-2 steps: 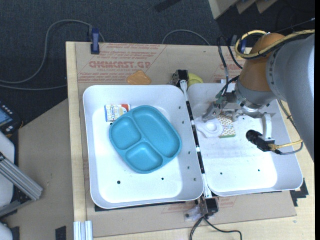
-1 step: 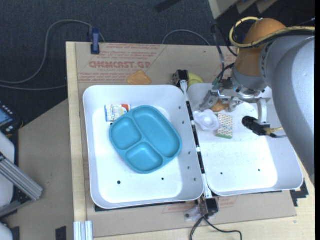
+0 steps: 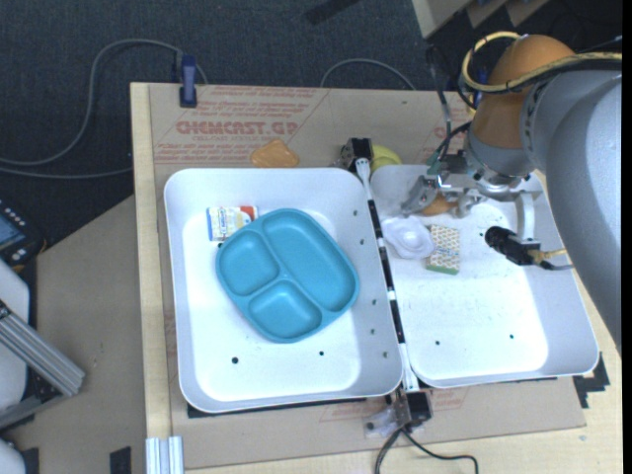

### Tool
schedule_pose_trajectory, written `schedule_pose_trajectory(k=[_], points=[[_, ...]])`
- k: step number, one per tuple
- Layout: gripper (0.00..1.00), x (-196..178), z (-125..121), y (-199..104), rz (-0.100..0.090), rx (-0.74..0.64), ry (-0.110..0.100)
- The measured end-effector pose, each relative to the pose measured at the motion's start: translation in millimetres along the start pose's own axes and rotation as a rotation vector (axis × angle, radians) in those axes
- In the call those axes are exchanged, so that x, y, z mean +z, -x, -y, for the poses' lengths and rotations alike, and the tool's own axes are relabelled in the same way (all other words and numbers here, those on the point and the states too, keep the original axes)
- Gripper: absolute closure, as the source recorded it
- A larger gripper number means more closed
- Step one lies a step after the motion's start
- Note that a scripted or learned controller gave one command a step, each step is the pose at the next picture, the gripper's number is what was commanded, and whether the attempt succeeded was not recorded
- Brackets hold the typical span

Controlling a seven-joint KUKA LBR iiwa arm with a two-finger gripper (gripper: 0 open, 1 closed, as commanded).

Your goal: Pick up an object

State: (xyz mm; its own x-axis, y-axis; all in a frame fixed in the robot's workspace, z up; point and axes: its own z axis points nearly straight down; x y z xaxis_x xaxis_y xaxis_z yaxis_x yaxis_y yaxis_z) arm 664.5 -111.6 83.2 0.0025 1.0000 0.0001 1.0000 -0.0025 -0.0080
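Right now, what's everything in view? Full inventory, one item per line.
left bin: 1, white, left half of bench
right bin: 1, white, beside it
divided plate: 1, blue, middle of left bin
small carton: 1, white with blue and red, left bin, at plate's far-left edge
translucent piece: 1, whitish, right bin near the divide
patterned packet: 1, pale, dotted, right bin beside it
orange lump: 1, orange, bench behind left bin
yellow thing: 1, yellow, behind the bins
arm: 1, grey, orange band, from right
claw: 1, over right bin's far end
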Motion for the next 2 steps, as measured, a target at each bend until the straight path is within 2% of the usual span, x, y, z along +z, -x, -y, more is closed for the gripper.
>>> schedule_pose_trajectory(k=[1, 2], points=[[0.00, -0.6, -0.1, -16.1, 0.001, -0.002, -0.001], [0.00, -0.9, -0.8, 16.5, 0.001, 0.001, 0.005]])
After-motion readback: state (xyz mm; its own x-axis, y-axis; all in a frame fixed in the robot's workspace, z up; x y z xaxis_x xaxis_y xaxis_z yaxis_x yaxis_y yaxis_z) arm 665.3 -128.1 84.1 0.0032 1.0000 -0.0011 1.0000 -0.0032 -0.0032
